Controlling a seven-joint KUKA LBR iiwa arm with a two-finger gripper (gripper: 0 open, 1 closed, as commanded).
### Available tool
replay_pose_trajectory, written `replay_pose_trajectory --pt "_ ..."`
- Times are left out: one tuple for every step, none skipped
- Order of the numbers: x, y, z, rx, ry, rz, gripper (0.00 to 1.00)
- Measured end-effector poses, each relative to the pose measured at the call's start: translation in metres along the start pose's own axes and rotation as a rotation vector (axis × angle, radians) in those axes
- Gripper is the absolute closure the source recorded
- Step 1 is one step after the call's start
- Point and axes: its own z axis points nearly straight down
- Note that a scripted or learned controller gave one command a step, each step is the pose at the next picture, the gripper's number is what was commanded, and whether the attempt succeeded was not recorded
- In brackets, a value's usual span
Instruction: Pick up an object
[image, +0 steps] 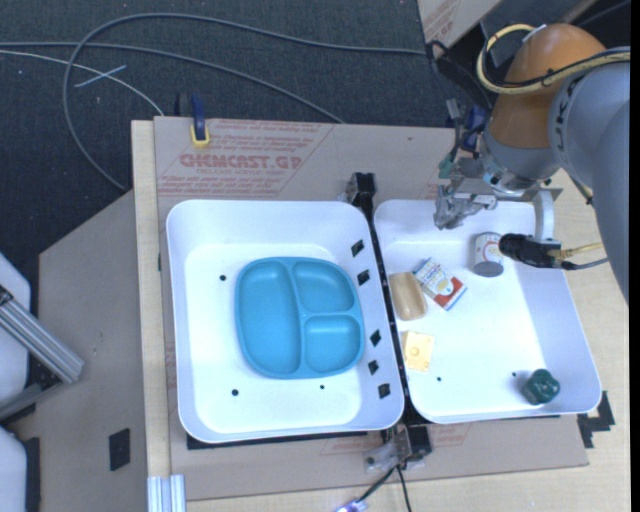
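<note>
My gripper (452, 215) hangs over the far edge of the right bin (560, 320), its metal fingers pointing down with nothing seen between them. Below and left of it lie a small red and white box (440, 283) and a tan bread-like piece (407, 296). A yellow cheese-like square (417, 351) rests nearer the front. A small grey cylinder (487, 251) sits just right of the gripper. In the front right corner lies a dark green lump (541, 385).
The left bin (195, 300) holds a blue divided plate (299, 316). A black divider with clips (368, 290) runs between the bins. A black cable connector (525, 248) reaches in from the right, and the arm's orange band (535, 85) looms above the far right.
</note>
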Motion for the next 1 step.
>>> replay_pose_trajectory --pt "0.0007 -0.0021 -0.0641 0.001 0.0 0.0 1.0"
